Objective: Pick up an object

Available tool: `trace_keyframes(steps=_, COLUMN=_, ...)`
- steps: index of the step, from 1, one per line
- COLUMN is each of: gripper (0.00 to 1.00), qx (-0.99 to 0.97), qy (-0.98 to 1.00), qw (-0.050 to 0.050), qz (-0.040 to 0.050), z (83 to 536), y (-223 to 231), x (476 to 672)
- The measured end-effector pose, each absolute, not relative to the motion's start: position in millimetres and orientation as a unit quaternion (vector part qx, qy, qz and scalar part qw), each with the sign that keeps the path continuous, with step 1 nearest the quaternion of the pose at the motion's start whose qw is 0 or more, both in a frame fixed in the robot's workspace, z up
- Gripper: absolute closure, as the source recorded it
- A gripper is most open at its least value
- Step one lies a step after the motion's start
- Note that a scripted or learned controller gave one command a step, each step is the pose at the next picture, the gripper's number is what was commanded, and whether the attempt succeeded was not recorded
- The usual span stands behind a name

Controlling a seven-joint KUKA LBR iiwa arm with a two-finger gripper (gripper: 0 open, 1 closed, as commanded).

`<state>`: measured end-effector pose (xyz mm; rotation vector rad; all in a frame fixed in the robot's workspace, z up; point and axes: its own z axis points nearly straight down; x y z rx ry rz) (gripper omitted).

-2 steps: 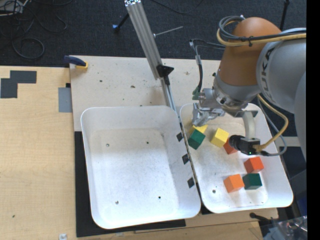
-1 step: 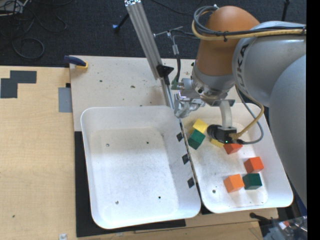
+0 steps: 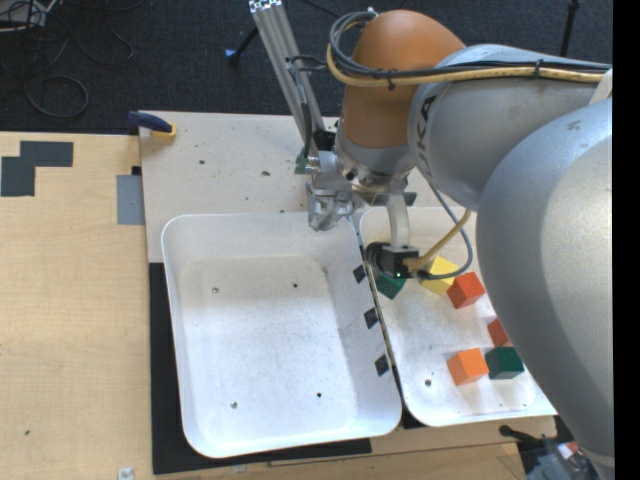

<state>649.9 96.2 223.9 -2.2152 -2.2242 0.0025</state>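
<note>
My gripper [image 3: 326, 212] hangs over the back right corner of the left bin [image 3: 190, 368], close to the rim, with nothing visible in it. The blocks lie in the right bin [image 3: 440, 408]. A green block [image 3: 391, 287] sits near the divider, a yellow block [image 3: 438, 269] and an orange block [image 3: 465, 290] just right of it. Further forward are a red block [image 3: 497, 330], a second orange block [image 3: 467, 365] and a second green block [image 3: 506, 362]. The arm's large grey body hides the right bin's far right part.
A blue and yellow object [image 3: 152, 124] lies on the bench behind the bins at the left. A slanted metal rail [image 3: 288, 68] rises behind the gripper. Black clips [image 3: 371, 318] sit along the rim between the bins.
</note>
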Motion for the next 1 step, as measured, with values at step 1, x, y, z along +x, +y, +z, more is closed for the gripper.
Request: trace_keyframes(steps=1, gripper=0.0, qx=-0.705, qy=-0.709, qw=0.001, qz=0.0016, z=225.6, y=95.7, x=649.0)
